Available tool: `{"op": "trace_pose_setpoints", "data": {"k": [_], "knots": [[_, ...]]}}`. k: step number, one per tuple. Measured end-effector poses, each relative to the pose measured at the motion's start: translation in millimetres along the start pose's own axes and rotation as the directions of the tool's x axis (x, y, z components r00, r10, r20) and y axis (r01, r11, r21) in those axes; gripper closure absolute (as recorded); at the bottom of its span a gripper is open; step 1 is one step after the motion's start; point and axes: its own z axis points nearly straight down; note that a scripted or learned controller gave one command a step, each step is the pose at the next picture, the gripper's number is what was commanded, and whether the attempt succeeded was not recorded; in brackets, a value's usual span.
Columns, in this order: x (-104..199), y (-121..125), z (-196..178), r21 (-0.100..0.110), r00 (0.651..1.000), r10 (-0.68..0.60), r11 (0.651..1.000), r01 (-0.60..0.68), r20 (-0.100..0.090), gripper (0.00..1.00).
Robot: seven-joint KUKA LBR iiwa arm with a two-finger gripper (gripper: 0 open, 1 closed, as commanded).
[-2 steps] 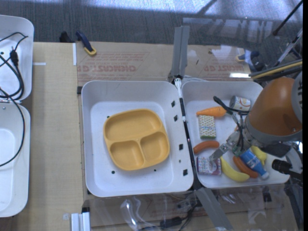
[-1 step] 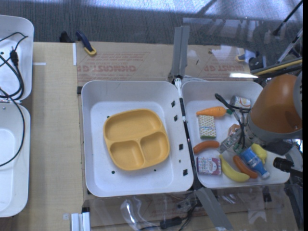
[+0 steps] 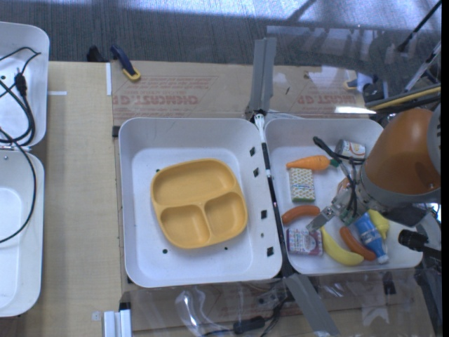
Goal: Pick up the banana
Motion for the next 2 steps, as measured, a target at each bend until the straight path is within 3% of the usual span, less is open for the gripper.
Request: {"op": "trace_pose_setpoints", "data": {"k": [1, 2], "knots": [[7.4, -8.6, 19.9, 0.024, 1.0, -0.007, 1.0, 0.008, -0.027, 0.0], [8.1, -7.9, 11.6, 0.025, 0.999, -0.006, 1.0, 0.006, -0.033, 1.0]]}}
